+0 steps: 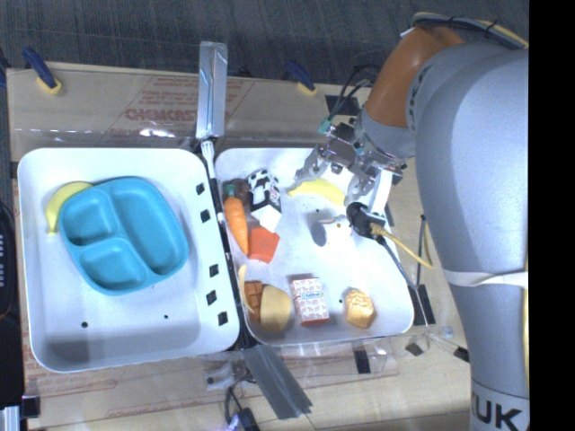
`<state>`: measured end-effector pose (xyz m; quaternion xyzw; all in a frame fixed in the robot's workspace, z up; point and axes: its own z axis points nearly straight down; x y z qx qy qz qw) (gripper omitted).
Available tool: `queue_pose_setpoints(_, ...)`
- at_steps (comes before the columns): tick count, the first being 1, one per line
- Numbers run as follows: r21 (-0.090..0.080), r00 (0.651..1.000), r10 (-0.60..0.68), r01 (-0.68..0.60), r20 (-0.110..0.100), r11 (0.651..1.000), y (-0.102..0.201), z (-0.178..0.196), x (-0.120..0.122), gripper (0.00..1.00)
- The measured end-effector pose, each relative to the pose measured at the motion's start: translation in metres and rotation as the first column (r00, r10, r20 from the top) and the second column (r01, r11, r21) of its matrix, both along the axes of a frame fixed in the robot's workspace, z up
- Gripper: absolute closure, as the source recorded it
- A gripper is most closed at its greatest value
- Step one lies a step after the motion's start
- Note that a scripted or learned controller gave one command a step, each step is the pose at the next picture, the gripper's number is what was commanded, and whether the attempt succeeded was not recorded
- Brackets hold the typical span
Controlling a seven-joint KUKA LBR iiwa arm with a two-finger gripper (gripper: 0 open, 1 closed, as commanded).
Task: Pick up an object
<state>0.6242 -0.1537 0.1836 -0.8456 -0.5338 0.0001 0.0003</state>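
My gripper [334, 185] hangs over the back of the right bin [391, 281], below the arm's orange band. A small yellow banana [318, 188] sits between its fingers [311, 163], and the gripper is shut on it. The banana is raised off the bin floor, with a dark shadow [319, 232] beneath it. Other items lie in the same bin: an orange carrot [235, 224], a red-orange block [263, 243], a black-and-white toy [260, 187], a pink carton [309, 299], a bread roll [359, 308] and a yellow-brown piece [269, 309].
The left bin [45, 330] holds a blue divided plate [126, 232] with a yellow item [61, 200] tucked under its left rim. A metal bar [210, 88] stands behind the divider between the bins. The arm's grey body fills the right side.
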Motion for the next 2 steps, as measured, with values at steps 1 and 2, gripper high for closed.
queue_pose_setpoints(1,0.000,0.994,-0.107,0.107,-0.003,0.994,-0.0329,-0.0933,0.0140,0.00)
queue_pose_setpoints(2,0.001,0.995,-0.097,0.097,-0.011,0.995,-0.0300,-0.0869,0.0139,1.00)
